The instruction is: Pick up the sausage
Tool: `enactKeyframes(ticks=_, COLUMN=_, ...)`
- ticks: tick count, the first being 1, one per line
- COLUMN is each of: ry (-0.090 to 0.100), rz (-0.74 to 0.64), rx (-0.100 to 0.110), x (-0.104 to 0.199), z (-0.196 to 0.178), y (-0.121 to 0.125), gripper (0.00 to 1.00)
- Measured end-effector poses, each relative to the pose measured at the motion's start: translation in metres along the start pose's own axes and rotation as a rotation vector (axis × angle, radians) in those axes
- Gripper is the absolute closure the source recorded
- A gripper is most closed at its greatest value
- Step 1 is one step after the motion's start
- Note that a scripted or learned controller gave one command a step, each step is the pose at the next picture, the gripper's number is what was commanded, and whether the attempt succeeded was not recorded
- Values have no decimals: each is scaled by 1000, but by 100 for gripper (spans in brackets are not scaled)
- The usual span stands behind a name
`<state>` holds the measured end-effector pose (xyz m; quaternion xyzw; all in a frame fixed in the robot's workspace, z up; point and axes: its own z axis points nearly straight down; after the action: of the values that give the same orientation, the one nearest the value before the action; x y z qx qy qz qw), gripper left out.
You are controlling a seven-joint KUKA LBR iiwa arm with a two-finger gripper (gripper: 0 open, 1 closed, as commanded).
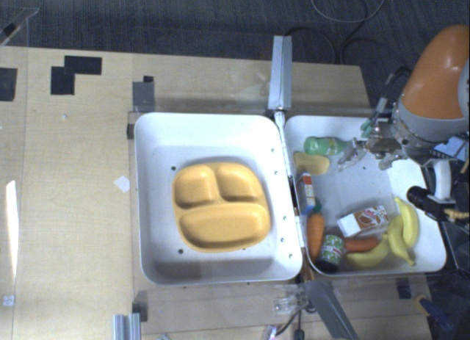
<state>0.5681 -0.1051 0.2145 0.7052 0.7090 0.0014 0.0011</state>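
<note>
Sausage (361, 244) low in right white bin (433, 261) — claw (367, 147) apart above, grip unclear.

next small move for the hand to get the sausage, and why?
Probably shift the hand toward the near end of the right bin. It sits by the green bottle at the far end, while the sausage lies near the front wall, tucked between the small carton and the bananas.

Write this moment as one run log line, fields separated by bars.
pincer over right bin, near green bottle | sausage in bin by bananas, not grasped | tray in left bin
</note>
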Motion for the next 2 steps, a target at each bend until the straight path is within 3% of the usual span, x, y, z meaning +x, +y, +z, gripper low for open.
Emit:
enactKeyframes(ticks=1, ry=-1, rz=226, rx=-8, x=-45, z=125, y=-37, gripper=0)
enactKeyframes(ticks=2, ry=-2, rz=36, rx=-12, x=-70, z=125, y=-64, gripper=0)
